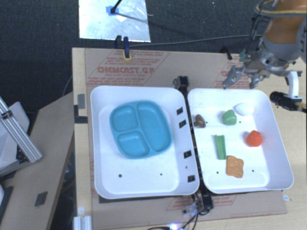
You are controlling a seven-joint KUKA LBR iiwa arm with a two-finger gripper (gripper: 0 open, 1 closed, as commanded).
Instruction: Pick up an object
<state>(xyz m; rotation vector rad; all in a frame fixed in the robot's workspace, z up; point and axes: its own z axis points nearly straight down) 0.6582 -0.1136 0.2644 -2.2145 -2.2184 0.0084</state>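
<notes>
The right bin (pixel 276 171) holds several small objects. A brown lump (pixel 198 121) lies near its left wall. A green rounded piece (pixel 229 117) sits beside a white oval (pixel 243 109). A red-orange ball (pixel 254 138) lies toward the right. A green stick (pixel 220 146) and an orange flat piece (pixel 234 166) lie nearer the front. My gripper (pixel 241 79) hangs over the back rim of the right bin, behind the white oval. Its two fingers (pixel 229 78) stand apart with nothing between them.
The left bin (pixel 103 176) holds a blue divided plate (pixel 140 128). A black hinge strip (pixel 188 128) runs between the bins. Cables (pixel 192 41) cross the dark floor behind the bench. A shiny sheet (pixel 112 12) lies at the back left.
</notes>
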